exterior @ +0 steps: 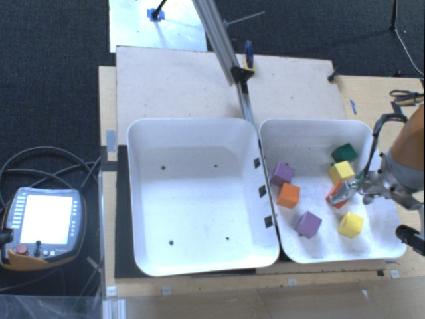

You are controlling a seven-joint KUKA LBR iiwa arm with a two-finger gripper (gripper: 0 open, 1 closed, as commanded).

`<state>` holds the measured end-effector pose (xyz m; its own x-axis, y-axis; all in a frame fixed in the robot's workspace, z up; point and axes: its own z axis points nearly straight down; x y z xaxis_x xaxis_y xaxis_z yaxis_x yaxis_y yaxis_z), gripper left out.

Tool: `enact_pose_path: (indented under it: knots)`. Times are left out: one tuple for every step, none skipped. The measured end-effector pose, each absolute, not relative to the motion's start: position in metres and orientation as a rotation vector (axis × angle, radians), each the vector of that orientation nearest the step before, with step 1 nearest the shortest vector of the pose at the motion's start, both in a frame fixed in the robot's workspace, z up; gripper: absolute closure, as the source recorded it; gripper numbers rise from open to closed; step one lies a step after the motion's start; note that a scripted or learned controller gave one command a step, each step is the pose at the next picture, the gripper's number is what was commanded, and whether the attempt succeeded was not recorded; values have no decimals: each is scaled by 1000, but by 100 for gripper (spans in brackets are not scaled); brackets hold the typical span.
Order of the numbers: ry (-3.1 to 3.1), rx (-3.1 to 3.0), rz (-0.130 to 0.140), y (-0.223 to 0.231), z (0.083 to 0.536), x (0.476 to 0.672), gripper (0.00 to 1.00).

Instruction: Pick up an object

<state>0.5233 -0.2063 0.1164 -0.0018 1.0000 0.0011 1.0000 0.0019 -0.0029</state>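
Two metal fingers of the gripper (346,191) close around a small red-orange block (338,195), which sits pinched between them low in the right white plastic bin (312,130), in its right-hand half. The grey arm (406,161) reaches in from the right edge, its wrist body hanging over the bin's right wall with dark cables looping above it. Just above the held piece lies a yellow foam cube (341,171), and touching that cube's upper side is a dark green cube (344,153), nearest the bin's far right corner. Below and to the right of the gripper rests a second yellow cube (350,224), near the bin's front wall. Further left, a purple cube (309,224) lies apart from the others, and above it an orange cube (288,195) sits just beside another purple cube (283,173), the two touching or nearly so, close to the bin's left wall. The left white plastic bin (143,198) stands alongside, its wall meeting the right bin's wall at a strip marked with small black patches. Both bins rest on a pale wooden bench (179,78), across which a slanted silver metal bar (216,28) runs from the top. Off the bench at far left, a grey handheld control pendant (43,228) with a pale screen lies on dark carpet, its black cable coiled around it.
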Motion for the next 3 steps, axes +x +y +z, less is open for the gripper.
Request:
enact_pose_path:
  knots:
    - [-2231,-2220,-3,-207,131,525,100]
    - [-2230,-2222,-4,-214,178,531,100]
    - [-2232,-2221,-5,-210,223,532,100]
